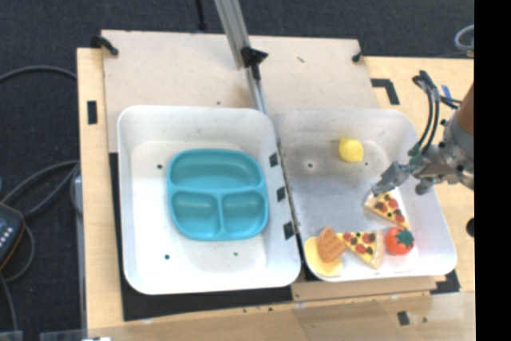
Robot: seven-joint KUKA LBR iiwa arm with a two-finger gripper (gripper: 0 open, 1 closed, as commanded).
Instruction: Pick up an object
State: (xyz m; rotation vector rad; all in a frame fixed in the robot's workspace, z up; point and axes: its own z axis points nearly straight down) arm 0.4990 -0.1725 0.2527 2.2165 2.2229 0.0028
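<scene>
The right bin (pixel 319 172) holds several toy foods. A yellow ball-like fruit (pixel 350 149) lies toward its back. A pizza slice (pixel 387 208) lies at the right. Along the front edge sit a second pizza slice (pixel 361 243), a red strawberry (pixel 399 241) and a brown pastry (pixel 330 245). My gripper (pixel 389 183) reaches in from the right, low over the bin, its tip just above the upper corner of the first pizza slice. Nothing is visibly held in it.
The left bin (pixel 144 140) contains a teal divided plate (pixel 217 193). A metal strut (pixel 227 0) runs from the top of the view down to the gap between the bins. Cables (pixel 427 104) hang near the arm at the right.
</scene>
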